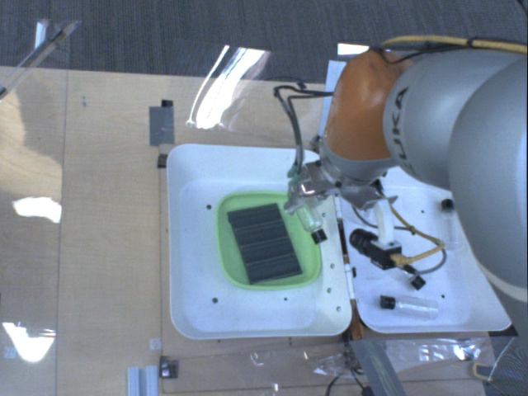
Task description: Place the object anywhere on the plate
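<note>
floor – dark grey carpet | bench – pale wood, bright glare patches

Glossy white plastic bins, matt green plate, ribbed dark block, perhaps rubber

The arm is a bulky, rounded shell of smooth grey, with dark lettering on its side. An orange band rings it above the wrist. Thin black cables loop beside the band, and a yellow cable runs along the top.
</note>
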You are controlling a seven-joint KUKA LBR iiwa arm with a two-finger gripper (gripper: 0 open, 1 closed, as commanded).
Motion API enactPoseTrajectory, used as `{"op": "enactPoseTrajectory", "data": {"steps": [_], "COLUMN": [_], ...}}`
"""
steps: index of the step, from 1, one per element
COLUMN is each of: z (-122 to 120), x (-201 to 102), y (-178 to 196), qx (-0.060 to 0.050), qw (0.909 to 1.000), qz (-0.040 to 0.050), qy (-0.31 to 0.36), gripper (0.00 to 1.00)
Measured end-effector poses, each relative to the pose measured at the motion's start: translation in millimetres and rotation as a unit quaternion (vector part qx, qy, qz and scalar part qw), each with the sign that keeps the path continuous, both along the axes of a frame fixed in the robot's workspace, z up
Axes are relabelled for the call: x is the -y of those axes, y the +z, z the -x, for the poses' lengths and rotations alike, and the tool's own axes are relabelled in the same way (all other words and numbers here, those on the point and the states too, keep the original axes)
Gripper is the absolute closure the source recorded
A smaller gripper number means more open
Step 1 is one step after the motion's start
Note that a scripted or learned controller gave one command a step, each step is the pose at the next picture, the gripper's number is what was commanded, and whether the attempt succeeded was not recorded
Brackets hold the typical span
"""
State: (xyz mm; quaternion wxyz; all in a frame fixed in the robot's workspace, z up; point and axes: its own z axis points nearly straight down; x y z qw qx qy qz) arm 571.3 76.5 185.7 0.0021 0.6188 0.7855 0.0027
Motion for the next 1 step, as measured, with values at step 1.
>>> {"op": "enactPoseTrajectory", "data": {"steps": [1], "z": [-0.1], "x": [0.4], "y": [0.1], "qx": [0.000], "qw": [1.0000], "qz": [0.0000], "qy": [0.000], "gripper": [0.00]}}
